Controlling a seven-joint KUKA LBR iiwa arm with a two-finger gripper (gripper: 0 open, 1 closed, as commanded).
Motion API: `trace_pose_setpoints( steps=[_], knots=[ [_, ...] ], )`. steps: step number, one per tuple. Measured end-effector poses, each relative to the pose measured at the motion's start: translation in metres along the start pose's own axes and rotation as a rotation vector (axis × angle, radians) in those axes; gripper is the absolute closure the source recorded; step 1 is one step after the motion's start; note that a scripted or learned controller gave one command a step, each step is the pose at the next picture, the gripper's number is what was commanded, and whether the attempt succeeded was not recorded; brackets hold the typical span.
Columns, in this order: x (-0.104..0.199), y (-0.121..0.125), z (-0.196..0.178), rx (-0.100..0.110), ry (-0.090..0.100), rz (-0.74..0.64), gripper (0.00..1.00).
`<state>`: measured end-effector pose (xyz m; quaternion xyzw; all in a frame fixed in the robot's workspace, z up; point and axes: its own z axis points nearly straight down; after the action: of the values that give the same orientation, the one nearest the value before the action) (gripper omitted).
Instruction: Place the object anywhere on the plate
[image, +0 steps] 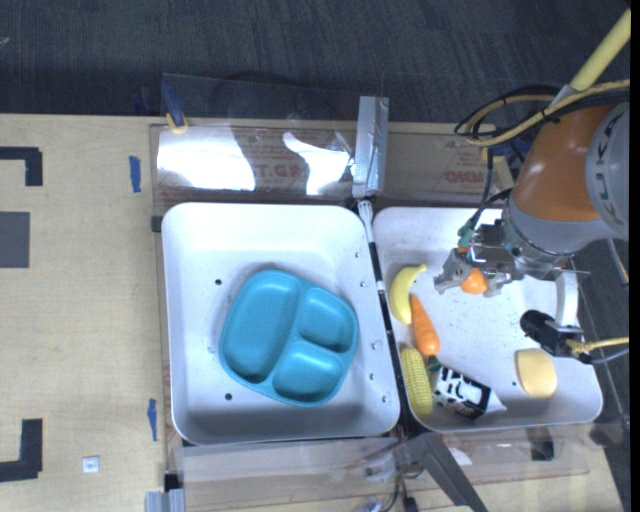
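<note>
Orange catches the eye straight away: a small orange object sits between the fingers of the gripper, which is closed tight on it over the right bin, toward that bin's far edge. Over in the left bin, the blue three-section plate lies near the middle, well apart from the gripper. Along the right bin's left wall sit a yellow banana, a carrot and a corn cob, with a black-and-white item at the near edge and a pale yellow block toward the near right corner.
</note>
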<state>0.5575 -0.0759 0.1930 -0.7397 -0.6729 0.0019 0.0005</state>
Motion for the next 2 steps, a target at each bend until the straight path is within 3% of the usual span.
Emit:
trace_pose_setpoints(
  steps=[1, 2],
  knots=[
    [0.061, 0.038, 0.009, -0.005, 0.002, -0.113, 1.0],
    [0.098, -0.002, -0.08, -0.008, 0.004, -0.08, 1.0]
  ],
)
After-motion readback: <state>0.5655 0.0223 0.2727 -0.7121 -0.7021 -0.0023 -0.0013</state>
